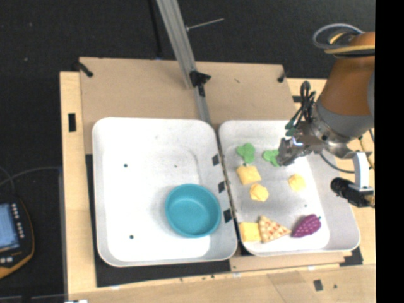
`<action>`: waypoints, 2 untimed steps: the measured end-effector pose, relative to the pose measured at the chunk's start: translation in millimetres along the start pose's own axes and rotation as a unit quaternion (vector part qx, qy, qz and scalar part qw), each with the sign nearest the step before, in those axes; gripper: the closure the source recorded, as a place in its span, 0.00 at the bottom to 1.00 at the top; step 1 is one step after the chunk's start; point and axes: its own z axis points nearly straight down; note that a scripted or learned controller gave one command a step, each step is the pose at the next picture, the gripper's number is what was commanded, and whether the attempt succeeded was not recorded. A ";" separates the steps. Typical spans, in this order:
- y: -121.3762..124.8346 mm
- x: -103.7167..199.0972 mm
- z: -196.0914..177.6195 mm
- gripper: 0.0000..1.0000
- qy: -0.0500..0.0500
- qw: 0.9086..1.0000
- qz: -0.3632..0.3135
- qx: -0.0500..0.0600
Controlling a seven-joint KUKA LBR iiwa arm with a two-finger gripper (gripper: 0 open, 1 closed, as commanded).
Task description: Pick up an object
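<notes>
We see, nearest in right bin (pixel 341 232): pizza slice (pixel 273 230), purple grapes (pixel 307 225). Further back, yellow pieces (pixel 249 174). Left bin (pixel 126 144) holds blue bowl (pixel 192 209). Gripper (pixel 287 153) touches green piece (pixel 271 157); we cannot tell its opening.

This is a robotics lab bench rather than a home. A plywood bench (pixel 170 87) bears two shallow white bins (pixel 113 169) of toy food, a metal camera pole (pixel 180 40) rises behind, and a teach pendant (pixel 11 229) lies on dark carpet.
</notes>
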 end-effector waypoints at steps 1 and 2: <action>24.3 44.3 -1.4 1.00 0.000 1.000 -0.001 -0.001; 39.0 99.8 -8.1 1.00 0.001 1.000 -0.001 -0.001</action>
